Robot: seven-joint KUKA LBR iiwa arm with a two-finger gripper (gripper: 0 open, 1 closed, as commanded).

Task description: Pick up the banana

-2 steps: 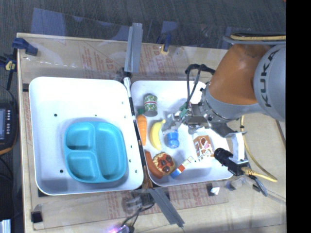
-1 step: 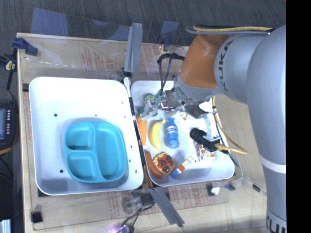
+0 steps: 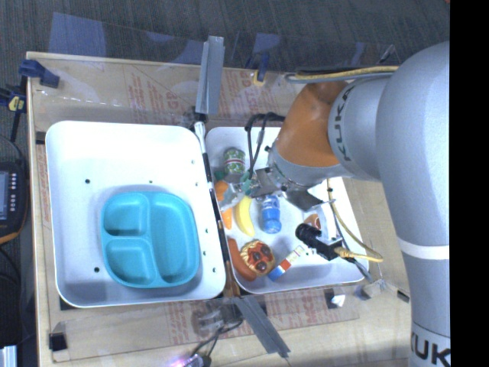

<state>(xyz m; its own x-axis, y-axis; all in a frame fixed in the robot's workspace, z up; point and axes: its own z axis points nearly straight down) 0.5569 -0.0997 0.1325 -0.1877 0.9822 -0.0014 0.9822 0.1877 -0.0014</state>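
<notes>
The banana is yellow and lies near the left wall of the right bin, roughly in the bin's middle. A blue bottle lies right beside it on its right. My gripper hangs over the right bin just above and behind the banana and bottle, under the orange wrist band. I see nothing held in it, and the wrist hides the back right part of the bin.
In the right bin there are also a green and white can, an orange piece, a brown and red toy and a small red, white and blue item. The left bin holds a blue divided tray.
</notes>
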